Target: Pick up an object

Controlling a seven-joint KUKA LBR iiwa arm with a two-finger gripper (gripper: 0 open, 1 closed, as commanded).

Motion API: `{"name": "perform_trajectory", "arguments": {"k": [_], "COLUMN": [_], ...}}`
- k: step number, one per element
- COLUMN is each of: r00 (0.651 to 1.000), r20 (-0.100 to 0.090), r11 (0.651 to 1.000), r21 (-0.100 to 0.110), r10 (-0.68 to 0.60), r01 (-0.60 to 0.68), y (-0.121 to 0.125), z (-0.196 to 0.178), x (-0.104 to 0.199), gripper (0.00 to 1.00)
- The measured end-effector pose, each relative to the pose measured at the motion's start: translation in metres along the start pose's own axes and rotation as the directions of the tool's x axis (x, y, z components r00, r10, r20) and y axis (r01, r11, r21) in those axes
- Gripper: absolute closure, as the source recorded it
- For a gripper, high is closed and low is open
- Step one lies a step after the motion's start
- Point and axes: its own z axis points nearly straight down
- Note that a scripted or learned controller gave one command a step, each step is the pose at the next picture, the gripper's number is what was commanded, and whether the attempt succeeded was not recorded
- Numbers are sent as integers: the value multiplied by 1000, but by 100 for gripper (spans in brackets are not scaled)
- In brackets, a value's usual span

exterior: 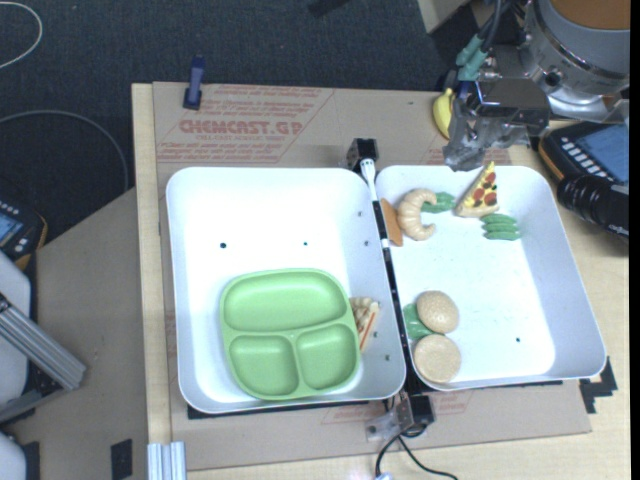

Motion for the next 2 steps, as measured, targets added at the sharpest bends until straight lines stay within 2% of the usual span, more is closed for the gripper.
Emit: {"name": "perform_trajectory", "arguments": {"k": [1,2], "r00": [1000,1000], "r20": [2,-1], "r11": [1000,1000], "r21": [20,3], "r10": [-4,-1], "r01": [4,1], "y": [-19,-16], "z": [111,94], "x": [47,45], "gripper": [100,100]}}
